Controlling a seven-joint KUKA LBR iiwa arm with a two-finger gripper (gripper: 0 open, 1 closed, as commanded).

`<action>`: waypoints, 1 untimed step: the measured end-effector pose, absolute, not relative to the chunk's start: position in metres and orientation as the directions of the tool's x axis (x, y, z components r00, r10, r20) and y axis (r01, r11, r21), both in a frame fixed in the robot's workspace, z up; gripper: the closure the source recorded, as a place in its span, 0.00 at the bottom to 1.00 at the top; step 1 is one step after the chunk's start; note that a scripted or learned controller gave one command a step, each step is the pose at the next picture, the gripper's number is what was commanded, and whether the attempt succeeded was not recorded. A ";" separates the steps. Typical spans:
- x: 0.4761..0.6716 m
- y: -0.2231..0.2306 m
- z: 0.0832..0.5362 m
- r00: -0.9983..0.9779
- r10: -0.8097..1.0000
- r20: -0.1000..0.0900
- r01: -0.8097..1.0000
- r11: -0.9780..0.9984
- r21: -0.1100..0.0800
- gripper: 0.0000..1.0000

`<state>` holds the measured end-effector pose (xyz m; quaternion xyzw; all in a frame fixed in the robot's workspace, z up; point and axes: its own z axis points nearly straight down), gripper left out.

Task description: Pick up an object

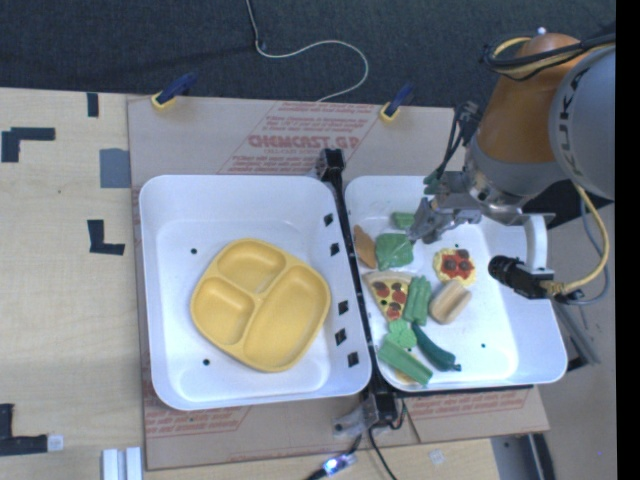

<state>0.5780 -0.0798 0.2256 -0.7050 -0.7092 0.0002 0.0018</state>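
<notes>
i see the wooden bench [60,268] with black tape marks on its left part. a sheet of cardboard [290,138] lies on it, pinned at the far edge by two blue-and-yellow clamps [175,89]. on the cardboard sit the left bin [165,298] and the right bin [535,338], side by side, touching along the middle.

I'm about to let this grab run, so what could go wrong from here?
1. The toys lie packed together: the gripper hangs over a green piece touching an orange piece, so it may catch two or slip off.
2. That pile sits by the divider between bins, which a finger might strike on descent.
</notes>
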 end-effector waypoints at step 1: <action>0.547 -0.034 0.230 -0.005 1.000 0.002 1.000 0.005 -0.004 1.00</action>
